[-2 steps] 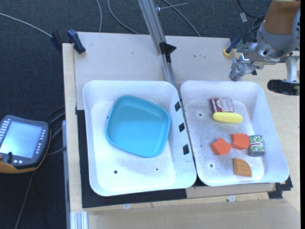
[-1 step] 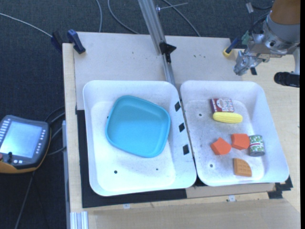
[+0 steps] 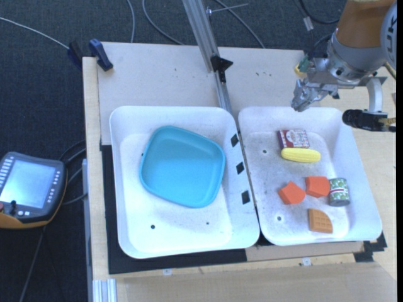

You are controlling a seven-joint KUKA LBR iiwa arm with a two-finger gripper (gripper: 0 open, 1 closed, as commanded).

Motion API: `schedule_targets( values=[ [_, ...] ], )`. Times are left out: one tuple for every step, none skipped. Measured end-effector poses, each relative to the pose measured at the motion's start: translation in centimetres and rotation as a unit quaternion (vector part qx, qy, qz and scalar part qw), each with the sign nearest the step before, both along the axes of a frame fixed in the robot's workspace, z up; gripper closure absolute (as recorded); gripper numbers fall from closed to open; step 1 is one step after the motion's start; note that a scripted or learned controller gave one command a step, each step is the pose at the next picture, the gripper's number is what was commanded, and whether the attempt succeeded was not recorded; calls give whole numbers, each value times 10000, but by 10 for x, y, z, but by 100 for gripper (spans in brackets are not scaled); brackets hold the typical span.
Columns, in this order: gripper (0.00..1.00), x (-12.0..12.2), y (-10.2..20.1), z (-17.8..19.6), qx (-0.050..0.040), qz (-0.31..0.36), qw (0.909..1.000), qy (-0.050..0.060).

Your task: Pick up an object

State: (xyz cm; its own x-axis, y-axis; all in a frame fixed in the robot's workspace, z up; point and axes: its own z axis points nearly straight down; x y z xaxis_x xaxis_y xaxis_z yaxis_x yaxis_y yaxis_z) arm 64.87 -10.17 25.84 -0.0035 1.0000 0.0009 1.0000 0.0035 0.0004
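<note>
A bright blue plate is sitting in the white left bin. In the white right bin, a yellow corn cob, a red-and-white box, two orange blocks, a tan wedge and a green-labelled can are showing.

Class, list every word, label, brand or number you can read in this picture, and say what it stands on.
None can be read.
Red and white box: printed pattern, too blurred.
Green can: label too small.
Handheld pendant beside the bench: lit screen, nothing legible.
</note>
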Motion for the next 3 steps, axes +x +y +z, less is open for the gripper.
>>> schedule_targets(
  values=[
    [100, -18, 55, -12, 1, 5, 10000, 3],
    [100, -38, 106, -4, 3, 5, 10000, -3],
    [100, -63, 155, -2, 3, 6, 10000, -2]
  ],
)
